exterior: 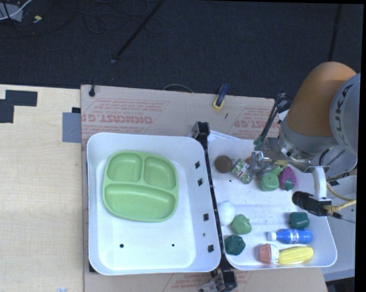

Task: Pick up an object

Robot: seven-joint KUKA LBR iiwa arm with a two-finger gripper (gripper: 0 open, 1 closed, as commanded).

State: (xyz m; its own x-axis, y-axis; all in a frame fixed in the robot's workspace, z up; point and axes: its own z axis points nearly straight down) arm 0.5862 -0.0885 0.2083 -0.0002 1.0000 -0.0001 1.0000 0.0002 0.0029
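We lose most of the arm (346,112) past the right edge, and its orange band hides the far corner of the right bin (332,252). The gripper (261,162) is too cluttered with metal parts for us to read. Beneath it a small printed packet (242,171) is perhaps a wrapper; its label is too small. The magenta object (287,178) sits half hidden behind the green one (269,182)

The arm (346,106) reads "KU"; the cardboard's (142,114) red print is illegible.
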